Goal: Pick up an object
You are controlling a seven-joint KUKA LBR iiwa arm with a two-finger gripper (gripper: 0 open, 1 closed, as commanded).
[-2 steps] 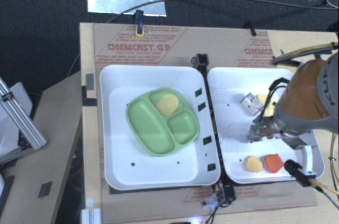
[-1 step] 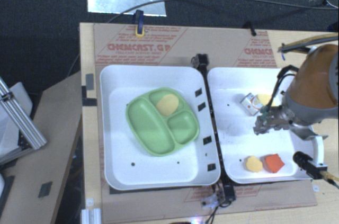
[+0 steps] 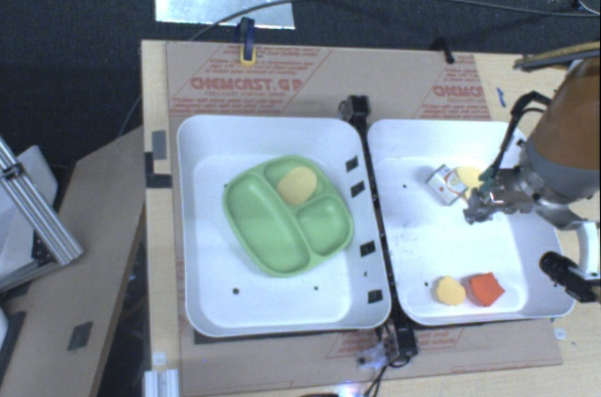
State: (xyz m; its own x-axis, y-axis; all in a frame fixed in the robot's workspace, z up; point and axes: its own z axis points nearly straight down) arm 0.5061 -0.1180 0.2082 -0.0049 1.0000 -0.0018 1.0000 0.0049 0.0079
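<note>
Jaws [image 3: 477, 209], state unclear, above smooth white bin [image 3: 413, 292] near crinkled silver packet [image 3: 444, 184].

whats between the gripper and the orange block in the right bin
Bare white bin floor in the camera view: nothing lies between the gripper and the orange block.

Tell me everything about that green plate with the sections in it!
The green divided plate looks like smooth plastic, rounded, with raised ridges splitting it into three compartments: one long one on its left and two smaller ones on the right. It lies flat, turned at a slant, on the floor of the left white bin. A pale yellow rounded object sits in its upper compartment. The other two compartments hold nothing.
</note>
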